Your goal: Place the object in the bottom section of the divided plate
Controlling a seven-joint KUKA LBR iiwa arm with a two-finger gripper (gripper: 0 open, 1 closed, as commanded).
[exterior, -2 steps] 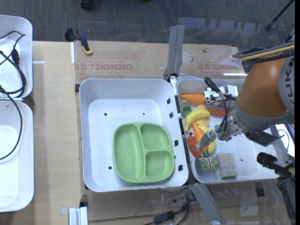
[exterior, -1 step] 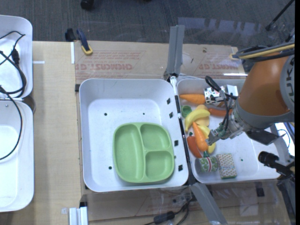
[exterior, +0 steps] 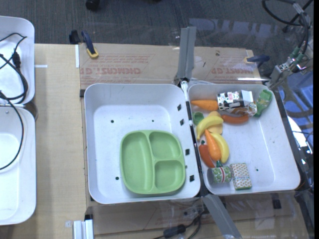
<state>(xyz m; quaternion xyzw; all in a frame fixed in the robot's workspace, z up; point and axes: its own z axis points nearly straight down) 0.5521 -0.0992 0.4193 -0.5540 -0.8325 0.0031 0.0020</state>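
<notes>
A light green divided plate lies flat in the lower middle of the left bin. It has one long section on its left and two smaller ones on its right, an upper and a lower. The right bin holds several toy items along its left and back: an orange carrot, a white and black box, a green packet, a red-orange piece, yellow bananas, a second carrot, a green can and a small patterned box.
A grey divider post rises behind the seam between the bins. Cardboard covers the bench behind them, with a blue and yellow clamp on it. White trays with a black cable sit at the far left. Cables hang at the top right.
</notes>
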